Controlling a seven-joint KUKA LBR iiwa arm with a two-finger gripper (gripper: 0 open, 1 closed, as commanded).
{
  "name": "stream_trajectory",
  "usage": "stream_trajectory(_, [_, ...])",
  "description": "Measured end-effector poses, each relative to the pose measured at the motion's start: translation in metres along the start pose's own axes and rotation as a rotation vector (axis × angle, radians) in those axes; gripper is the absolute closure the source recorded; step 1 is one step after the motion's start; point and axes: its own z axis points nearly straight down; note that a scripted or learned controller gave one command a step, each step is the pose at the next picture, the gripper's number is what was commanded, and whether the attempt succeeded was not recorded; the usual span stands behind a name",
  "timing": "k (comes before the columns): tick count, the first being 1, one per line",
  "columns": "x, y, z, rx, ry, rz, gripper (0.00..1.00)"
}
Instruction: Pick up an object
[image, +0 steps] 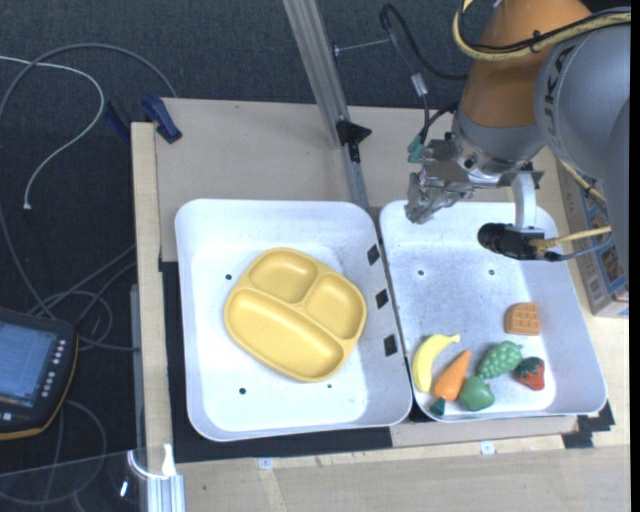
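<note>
Currently, the gripper is hovering over the right bin's far corner; its state is unclear. Toy foods are lying near the front.

Yellow plate in a speckled white bin. Yellow banana, orange carrot, green grapes, red strawberry, tan waffle.

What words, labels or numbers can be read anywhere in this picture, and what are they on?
None can be read.
The handheld screen device at the left edge has a lit bluish display, too blurred to read.
The box at the right edge bears coloured print, too small to read.
The yellow divided plate, the white bins and the toy foods, such as the banana and waffle, show no lettering.
</note>
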Motion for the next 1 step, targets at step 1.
stream_trajectory(1, [0.0598,0.0058,-0.0066,-0.006,0.0,-0.002,1.0])
